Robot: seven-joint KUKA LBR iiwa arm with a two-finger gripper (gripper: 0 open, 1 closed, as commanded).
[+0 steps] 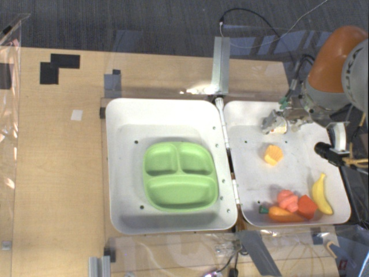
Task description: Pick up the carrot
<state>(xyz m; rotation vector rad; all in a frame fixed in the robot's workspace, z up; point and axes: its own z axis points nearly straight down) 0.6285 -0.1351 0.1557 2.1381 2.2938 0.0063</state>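
The carrot (281,213) lay at the near edge of the right bin (251,172), touching the red pieces (297,202) just beside the banana (322,194). The gripper (275,123) hovered well apart, near the bin's far edge, its grip impossible to tell.

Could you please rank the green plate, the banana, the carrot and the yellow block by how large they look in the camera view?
1. Green plate, by far the largest.
2. Banana and carrot: similar, carrot partly hidden, so unranked.
3. Yellow block, the smallest.
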